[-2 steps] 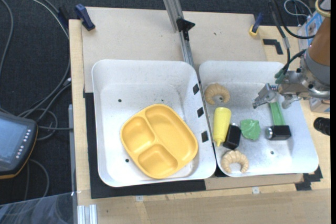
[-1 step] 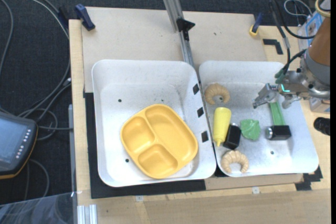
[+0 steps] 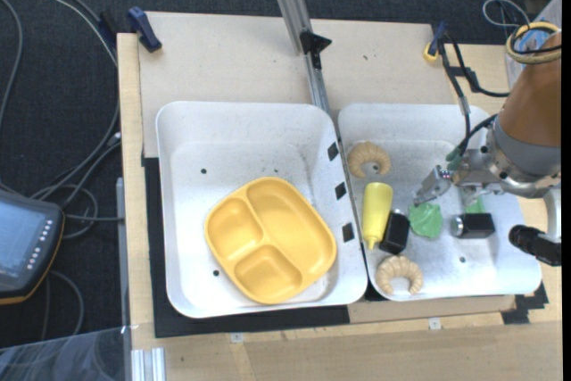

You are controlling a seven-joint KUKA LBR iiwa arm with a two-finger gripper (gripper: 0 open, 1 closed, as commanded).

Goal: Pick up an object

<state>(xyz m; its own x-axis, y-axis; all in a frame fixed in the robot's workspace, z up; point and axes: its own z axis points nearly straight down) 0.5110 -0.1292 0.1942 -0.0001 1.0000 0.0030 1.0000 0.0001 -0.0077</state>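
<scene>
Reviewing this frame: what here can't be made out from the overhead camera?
- Tool: too small and partly under the grey wrist to tell open from shut.
- Crumpled green soft item: identity unclear, blurred.
- Small black block: partly hidden by the arm's wrist.
- Orange-banded arm: cut off by the right edge.

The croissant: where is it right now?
The croissant lies in the right bin, near its front edge, just below the yellow bottle and its black cap.
</scene>
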